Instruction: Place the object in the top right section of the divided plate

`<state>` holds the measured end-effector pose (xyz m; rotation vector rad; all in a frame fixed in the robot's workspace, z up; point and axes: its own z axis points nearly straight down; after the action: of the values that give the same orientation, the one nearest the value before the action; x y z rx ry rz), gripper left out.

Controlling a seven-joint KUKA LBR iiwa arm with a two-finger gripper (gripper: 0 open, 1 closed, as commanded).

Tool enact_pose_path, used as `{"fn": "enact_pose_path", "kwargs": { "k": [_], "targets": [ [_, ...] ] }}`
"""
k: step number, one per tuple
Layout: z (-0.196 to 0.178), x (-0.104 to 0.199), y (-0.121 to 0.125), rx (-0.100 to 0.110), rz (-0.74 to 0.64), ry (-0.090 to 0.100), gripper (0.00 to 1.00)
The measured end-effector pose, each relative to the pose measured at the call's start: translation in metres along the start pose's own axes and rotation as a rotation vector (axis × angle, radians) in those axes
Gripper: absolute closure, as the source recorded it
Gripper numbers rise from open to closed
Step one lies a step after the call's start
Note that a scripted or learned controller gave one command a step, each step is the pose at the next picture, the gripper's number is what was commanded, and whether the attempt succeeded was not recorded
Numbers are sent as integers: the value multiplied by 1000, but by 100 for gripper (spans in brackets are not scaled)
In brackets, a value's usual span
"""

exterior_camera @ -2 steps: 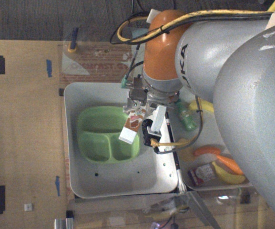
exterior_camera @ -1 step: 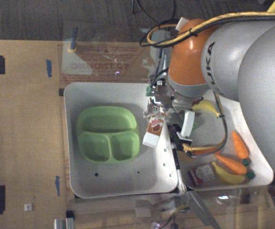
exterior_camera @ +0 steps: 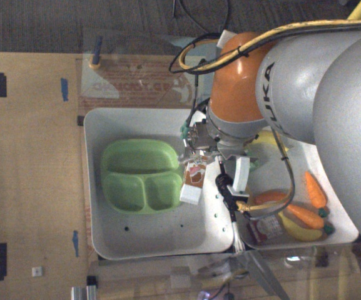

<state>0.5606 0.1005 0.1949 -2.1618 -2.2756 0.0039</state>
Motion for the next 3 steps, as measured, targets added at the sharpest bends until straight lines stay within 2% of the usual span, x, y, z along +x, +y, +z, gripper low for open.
{"fn": "enact_pose_path", "kwargs": {
  "k": [1,2,3],
  "targets": [
    [-6,35,28,-3,-2,-1,100],
    [-28,62,-7,0,25,0,100],
    [-28,60,26,-4,-10,-1,100]
  ]
}}
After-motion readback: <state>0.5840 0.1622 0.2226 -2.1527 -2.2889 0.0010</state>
